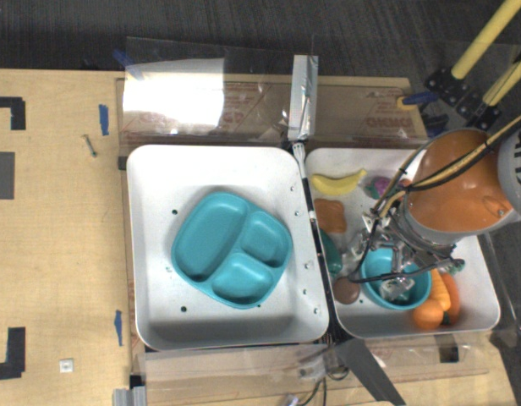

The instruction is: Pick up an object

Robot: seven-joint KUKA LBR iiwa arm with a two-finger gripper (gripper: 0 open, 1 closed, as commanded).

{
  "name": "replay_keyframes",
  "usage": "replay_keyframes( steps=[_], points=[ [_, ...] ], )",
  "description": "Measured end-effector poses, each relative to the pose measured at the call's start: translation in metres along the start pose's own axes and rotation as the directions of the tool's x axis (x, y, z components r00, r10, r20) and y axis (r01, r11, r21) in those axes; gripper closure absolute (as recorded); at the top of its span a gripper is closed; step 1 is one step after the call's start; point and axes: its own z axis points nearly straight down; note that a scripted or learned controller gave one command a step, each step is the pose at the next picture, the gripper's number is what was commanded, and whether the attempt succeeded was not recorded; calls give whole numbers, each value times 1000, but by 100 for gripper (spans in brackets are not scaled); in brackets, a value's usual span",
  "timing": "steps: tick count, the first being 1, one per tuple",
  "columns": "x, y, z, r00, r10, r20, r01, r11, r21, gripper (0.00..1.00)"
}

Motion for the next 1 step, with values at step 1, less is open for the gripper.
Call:
replay_keyframes(
  steps=[1],
  points=[
    [-67, -61, 3, 983, -185, -2, 185, 983, -5, 0]
  ],
)
